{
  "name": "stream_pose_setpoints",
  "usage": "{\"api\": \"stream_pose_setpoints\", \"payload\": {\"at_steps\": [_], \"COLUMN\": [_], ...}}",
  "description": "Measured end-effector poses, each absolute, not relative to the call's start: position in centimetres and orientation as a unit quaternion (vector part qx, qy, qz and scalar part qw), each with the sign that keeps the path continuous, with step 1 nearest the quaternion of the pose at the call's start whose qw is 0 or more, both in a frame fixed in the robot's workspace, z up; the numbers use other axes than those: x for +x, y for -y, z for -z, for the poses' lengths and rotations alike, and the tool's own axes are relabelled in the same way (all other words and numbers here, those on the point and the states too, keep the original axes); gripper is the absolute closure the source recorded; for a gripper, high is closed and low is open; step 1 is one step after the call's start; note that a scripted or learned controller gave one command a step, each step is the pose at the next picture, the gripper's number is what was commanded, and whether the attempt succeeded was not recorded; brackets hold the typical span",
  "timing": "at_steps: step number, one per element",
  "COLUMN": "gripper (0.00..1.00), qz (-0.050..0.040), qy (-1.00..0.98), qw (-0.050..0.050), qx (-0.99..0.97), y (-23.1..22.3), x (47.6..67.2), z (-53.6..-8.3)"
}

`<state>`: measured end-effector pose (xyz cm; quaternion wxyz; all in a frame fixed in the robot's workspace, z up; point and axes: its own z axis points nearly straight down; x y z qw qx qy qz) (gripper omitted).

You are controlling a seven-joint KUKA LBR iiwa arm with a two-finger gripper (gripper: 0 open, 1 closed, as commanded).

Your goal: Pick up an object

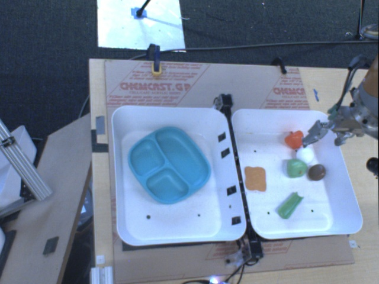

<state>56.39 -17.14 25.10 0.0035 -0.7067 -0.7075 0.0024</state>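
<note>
Robot lab: clamped bench (177,78), bins (177,229).

Legible print is confined to the brown protective sheet (195,81) lying under the two white bins, where red lettering reading "CHEMCAST GP" appears along its far edge, left of centre, just beyond the far rim of the left bin (121,158). A second, partly readable repeat of the same red brand print, slanted, sits toward the sheet's far right corner beyond the right bin (349,218); its letters cannot be made out in full. No numbers or other labels can be read.
</note>
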Motion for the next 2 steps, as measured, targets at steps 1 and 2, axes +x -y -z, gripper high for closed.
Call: {"api": "stream_pose_setpoints", "payload": {"at_steps": [1, 2], "gripper": [0.00, 0.00], "qz": [0.0002, -0.0005], "qy": [0.708, 0.708], "qw": [-0.001, 0.001], "qx": [-0.706, -0.706], "y": [17.1, 16.2], "x": [56.6, 56.4], "z": [-25.6, -20.9]}}
